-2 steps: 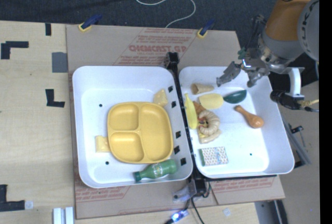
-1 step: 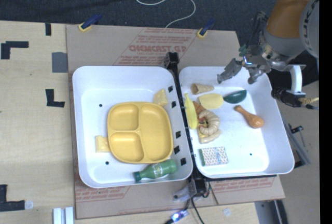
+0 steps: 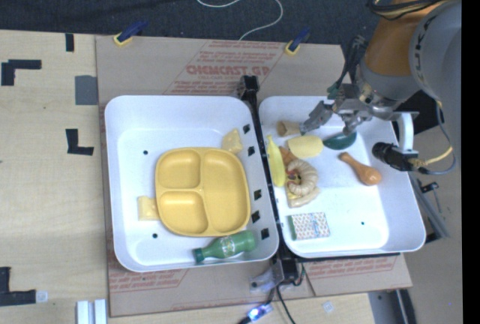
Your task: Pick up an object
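Okay, left to right for you. The left bin (image 3: 120, 165) holds a yellow divided plate (image 3: 202, 191) sitting near its middle, three compartments, tilted a bit relative to the bin walls. A pale yellow wedge (image 3: 232, 140) sticks out at the plate's upper right edge and a second pale yellow piece (image 3: 147, 208) pokes out at its lower left, both touching or partly under the plate, you can't tell which. A green bottle (image 3: 225, 247) lies on its side just below the plate, against the near wall. In the right bin (image 3: 397, 232) you've got a cluster by the left wall: a yellow banana-like piece (image 3: 276, 163) running along the divider, a tan pretzel-shaped pastry (image 3: 301, 182) beside it, a pale yellow rounded item (image 3: 304, 145) just above that, and a small tan piece (image 3: 285, 127) further up. A patterned flat packet (image 3: 309, 226) lies alone nearer the front. An orange-brown drumstick-shaped toy (image 3: 360, 169) lies apart toward the right. The gripper (image 3: 334, 122) hangs over the upper part of the right bin, fingers spread apart with nothing visibly between them; a teal object (image 3: 341, 140) sits just below one finger (image 3: 315, 118), contact unclear. The arm (image 3: 405, 37) comes in from the upper right.
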Controlling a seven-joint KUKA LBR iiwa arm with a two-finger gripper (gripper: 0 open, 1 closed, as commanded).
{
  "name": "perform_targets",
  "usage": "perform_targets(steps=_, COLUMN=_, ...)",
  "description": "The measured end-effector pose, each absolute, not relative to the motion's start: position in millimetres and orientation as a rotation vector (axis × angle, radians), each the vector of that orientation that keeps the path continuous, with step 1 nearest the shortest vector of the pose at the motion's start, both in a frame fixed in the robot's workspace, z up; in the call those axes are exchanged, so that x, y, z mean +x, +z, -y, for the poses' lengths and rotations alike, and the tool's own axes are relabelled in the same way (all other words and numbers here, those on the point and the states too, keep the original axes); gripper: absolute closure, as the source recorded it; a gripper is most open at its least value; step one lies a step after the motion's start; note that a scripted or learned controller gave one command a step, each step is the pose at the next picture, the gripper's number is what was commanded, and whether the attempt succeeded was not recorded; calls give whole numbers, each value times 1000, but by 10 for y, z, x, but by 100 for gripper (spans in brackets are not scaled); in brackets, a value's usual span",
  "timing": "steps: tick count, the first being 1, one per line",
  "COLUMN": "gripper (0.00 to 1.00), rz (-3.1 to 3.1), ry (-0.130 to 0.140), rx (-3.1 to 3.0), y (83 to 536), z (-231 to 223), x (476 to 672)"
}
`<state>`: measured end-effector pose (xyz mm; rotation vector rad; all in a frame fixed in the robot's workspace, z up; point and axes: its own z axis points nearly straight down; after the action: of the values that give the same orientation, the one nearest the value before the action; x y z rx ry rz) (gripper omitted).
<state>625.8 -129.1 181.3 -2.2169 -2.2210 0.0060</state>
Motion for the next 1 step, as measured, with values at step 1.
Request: perform_targets(steps=1, gripper=0, rz=2220, ry=7, rx=-2216, y=1357, z=1307, x=6296)
